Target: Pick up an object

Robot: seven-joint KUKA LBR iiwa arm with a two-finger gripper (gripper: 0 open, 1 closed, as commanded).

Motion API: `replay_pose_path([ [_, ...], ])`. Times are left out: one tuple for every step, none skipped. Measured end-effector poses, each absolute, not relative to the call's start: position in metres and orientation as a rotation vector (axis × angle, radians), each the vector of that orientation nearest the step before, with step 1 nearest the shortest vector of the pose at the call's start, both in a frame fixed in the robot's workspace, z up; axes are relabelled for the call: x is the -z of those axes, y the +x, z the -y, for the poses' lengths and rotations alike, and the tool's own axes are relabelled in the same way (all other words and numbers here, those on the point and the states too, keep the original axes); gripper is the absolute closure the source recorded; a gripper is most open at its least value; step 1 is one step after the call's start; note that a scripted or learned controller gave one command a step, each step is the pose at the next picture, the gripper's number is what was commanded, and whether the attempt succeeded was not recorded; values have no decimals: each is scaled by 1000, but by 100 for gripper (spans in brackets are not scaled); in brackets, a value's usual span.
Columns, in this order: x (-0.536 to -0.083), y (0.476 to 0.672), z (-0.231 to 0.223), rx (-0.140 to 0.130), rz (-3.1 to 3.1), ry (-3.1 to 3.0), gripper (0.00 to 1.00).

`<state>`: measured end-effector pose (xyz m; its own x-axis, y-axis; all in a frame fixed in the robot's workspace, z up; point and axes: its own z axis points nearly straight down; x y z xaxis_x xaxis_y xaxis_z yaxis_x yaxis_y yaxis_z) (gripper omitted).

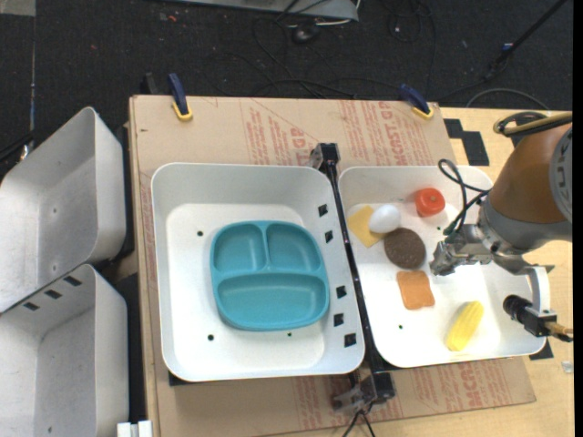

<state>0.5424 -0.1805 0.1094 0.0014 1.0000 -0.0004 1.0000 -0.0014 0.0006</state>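
The claw (444,260) hangs low in the right white bin (510,340), just right of the round brown patty (404,248) and above the orange square slice (415,289); whether it is apart or together, I cannot tell.

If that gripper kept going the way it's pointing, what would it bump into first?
The gripper seems to point down and leftward in the right bin. Going on, it would probably meet the brown round patty first, or the bin floor beside it; one slanted view leaves depth unclear.
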Motion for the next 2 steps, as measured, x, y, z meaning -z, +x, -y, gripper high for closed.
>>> replay_pose_path([
  [-167,546,190,-3,-2217,2218,100],
  [-229,550,197,-4,-2219,2214,100],
])
